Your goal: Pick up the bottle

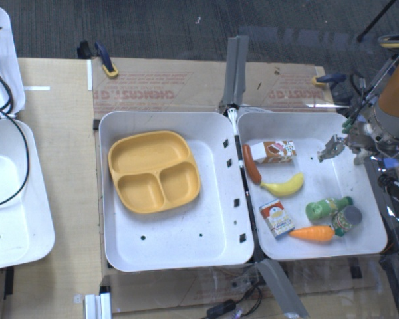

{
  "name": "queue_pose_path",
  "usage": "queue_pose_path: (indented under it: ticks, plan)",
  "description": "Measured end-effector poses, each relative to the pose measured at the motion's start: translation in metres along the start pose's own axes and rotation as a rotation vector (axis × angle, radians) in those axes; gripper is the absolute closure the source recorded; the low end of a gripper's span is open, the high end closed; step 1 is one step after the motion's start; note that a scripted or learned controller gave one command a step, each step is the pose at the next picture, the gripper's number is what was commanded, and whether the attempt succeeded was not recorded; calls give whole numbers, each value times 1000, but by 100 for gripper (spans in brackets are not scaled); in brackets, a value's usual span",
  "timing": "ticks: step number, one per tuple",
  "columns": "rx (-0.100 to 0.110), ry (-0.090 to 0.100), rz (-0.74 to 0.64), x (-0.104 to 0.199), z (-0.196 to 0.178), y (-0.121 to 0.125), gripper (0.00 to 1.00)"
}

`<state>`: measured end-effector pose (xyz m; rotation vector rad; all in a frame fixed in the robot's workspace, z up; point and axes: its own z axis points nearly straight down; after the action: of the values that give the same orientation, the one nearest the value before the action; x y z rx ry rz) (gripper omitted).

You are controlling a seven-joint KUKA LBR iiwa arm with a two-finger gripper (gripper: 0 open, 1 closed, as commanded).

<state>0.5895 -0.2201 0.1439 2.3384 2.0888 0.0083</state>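
Yellow three-section plastic plate in left shallow white bin. Green plastic bottle lying on side near right bin's front right corner, just behind orange carrot. Claw near right edge, apart from bottle; finger state impossible to tell.

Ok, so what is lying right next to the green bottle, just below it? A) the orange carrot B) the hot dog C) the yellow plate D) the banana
A: the green bottle lies in the right bin, and the orange carrot lies just below it in the camera view, closer than the banana or the hot dog.
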Motion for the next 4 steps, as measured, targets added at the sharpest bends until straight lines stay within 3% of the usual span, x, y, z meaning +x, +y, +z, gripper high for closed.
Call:
queue_pose_path:
  ticks: [1, 2, 3, 4]
  plan:
    - [12, 0, 127, 10, -15, -65, 0]
    - [14, 4, 120, 10, 54, -104, 0]
    - [16, 3, 124, 9, 47, -104, 100]
    - [12, -3, 230, 27, -78, -114, 100]
